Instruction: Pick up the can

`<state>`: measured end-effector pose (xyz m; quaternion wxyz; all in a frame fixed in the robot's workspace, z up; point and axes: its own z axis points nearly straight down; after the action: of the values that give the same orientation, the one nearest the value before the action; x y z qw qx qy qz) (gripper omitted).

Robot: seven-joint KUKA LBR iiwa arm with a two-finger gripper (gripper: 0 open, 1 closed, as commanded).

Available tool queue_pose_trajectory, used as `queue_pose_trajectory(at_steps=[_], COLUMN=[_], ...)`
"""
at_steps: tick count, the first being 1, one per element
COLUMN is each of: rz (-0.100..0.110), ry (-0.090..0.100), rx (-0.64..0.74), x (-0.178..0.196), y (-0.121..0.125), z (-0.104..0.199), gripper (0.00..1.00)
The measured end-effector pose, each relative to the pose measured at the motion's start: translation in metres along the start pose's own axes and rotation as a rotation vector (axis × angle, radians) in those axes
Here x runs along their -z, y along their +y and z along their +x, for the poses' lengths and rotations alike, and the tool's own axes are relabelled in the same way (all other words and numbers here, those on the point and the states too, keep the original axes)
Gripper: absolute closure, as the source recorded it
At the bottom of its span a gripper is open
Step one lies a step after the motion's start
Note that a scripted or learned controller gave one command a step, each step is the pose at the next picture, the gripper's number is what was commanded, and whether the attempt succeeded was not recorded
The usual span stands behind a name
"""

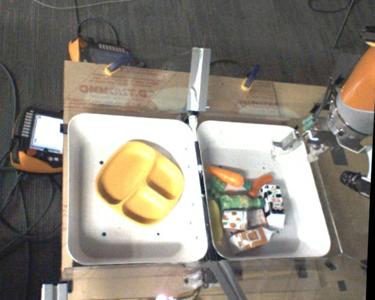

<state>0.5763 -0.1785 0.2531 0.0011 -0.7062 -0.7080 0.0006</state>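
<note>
Camera view: can (273, 204) lengthwise near-to-far

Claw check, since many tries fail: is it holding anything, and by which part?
Nothing is held: the claw hangs over the right bin's far corner.

Two white bins (138, 128) on the worktop, one yellow divided tray (141, 181), two carrots (225, 175) (one half buried), and a jumble of small packages (249, 228) too tangled to count.
</note>
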Motion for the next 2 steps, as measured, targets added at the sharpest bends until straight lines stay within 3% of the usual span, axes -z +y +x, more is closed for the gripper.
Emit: queue_pose_trajectory(at_steps=[1, 2], rz=[0.002, -0.019], ry=[-0.001, 0.001], rx=[-0.127, -0.458], x=[-0.125, -0.162], y=[-0.025, -0.086], z=[-0.005, -0.011], gripper=[0.0, 0.0])
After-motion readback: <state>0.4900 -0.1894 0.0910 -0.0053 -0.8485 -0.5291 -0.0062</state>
